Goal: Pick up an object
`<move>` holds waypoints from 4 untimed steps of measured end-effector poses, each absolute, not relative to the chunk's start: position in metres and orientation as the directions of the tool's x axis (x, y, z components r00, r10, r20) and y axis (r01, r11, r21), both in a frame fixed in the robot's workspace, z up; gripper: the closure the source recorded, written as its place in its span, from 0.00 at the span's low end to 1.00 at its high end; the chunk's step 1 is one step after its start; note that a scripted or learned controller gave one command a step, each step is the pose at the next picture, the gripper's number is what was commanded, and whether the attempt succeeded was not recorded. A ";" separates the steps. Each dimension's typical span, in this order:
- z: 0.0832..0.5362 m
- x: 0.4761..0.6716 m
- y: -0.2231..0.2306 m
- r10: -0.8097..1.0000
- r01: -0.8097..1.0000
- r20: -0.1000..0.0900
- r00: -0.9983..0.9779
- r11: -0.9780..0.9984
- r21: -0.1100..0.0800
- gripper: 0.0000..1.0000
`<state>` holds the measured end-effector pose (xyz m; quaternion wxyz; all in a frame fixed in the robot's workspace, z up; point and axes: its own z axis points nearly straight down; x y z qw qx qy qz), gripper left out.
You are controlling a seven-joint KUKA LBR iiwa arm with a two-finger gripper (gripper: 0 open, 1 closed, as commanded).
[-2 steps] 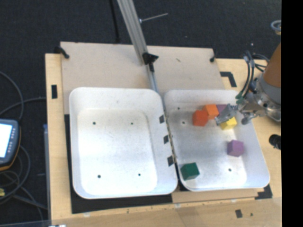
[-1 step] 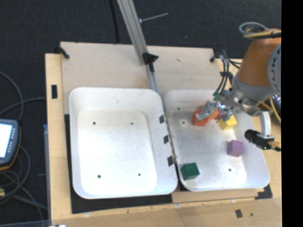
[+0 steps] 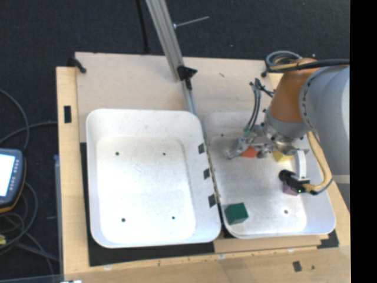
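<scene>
A pale wooden bench [image 3: 129,81] stands on a dark carpeted floor and bears 2 shallow white plastic bins side by side.

In the right-hand white bin [image 3: 259,217], a small dark green block [image 3: 236,213] lies near the front left corner, close to the wall shared with the other bin and well apart from the gripper. Farther back in the same bin, a small orange-red object [image 3: 250,152] sits right under the gripper, with a pale yellow object [image 3: 284,156] just beside it to the right; whether either touches the gripper cannot be told. A small purple item [image 3: 290,187] shows near the bin's right side, next to a black cable fitting with a green light.

The two-finger metal gripper [image 3: 254,148] is low over the back half of the right bin, directly at the orange-red object. How far its fingers are spread, and whether anything sits between them, cannot be told from this angle.

The grey arm with its orange band [image 3: 291,96] comes in from the right above the gripper.

The left-hand white bin [image 3: 147,175] lies beside the right one, their walls meeting along black clips. A slanted aluminium rail [image 3: 168,34] rises from behind the bins. A handheld screen [image 3: 9,178] with cables rests on the floor at the left.
</scene>
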<state>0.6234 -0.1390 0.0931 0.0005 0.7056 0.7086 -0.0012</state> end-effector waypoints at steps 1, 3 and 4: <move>0.100 0.600 -0.196 1.000 1.000 0.005 0.000 0.000 0.004 0.00; 0.104 0.659 -0.168 1.000 0.998 0.002 0.006 -0.006 -0.057 1.00; 0.096 0.626 -0.116 1.000 1.000 0.001 -0.006 0.006 -0.002 1.00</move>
